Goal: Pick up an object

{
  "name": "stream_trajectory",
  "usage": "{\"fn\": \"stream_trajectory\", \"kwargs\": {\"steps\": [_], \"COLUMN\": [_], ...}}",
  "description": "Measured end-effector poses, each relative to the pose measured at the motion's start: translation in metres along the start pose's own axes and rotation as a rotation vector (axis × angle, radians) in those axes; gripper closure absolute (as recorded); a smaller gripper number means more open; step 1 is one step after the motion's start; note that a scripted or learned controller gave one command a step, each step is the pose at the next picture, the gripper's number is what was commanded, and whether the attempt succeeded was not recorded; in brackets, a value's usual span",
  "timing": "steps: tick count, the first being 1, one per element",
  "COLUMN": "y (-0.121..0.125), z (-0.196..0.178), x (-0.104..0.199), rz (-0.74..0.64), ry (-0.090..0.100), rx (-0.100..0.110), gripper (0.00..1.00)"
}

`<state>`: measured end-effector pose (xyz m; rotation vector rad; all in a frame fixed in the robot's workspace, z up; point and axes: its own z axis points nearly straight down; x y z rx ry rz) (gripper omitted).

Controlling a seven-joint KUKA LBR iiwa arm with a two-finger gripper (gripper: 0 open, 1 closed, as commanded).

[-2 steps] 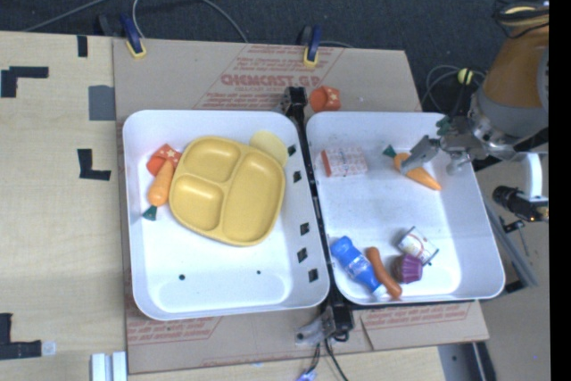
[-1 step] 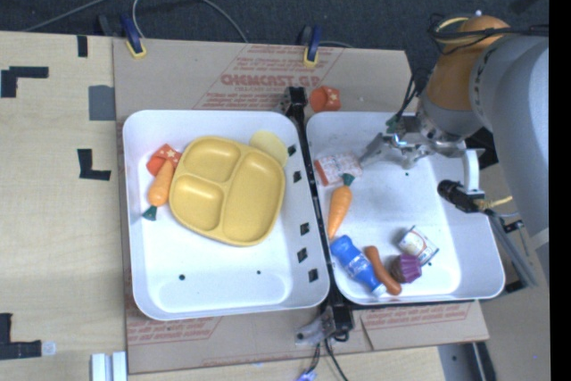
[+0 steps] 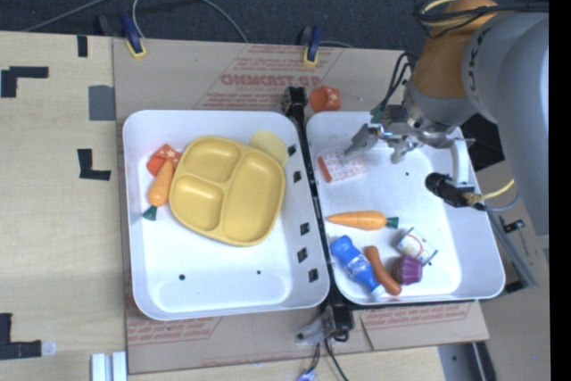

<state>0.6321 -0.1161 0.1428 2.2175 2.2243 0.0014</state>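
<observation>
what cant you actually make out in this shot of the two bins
- Pale yellow item in the left bin: mostly hidden behind the yellow divided plate, identity unclear.
- Small clear-and-purple pieces in the right bin: too small to name.
- Orange thing beyond the bins: partly hidden by the black clamp.
- Printing on the small card: blurred.

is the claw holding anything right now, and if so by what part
Nothing is held. The claw hangs open over the right bin, with bare white floor between its fingers; the small red and white packet lies just beside it, untouched.
</observation>
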Motion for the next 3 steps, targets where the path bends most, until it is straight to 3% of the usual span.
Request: {"fn": "stream_trajectory", "kwargs": {"steps": [1,2,3], "y": [0.000,0.015,0.016], "z": [0.051,0.057,0.047], "x": [0.022,0.014,0.015], "rz": [0.002,0.001,0.000], "ry": [0.000,0.000,-0.001], "rx": [0.005,0.001,-0.001], "gripper": [0.00,0.00,1.00]}}
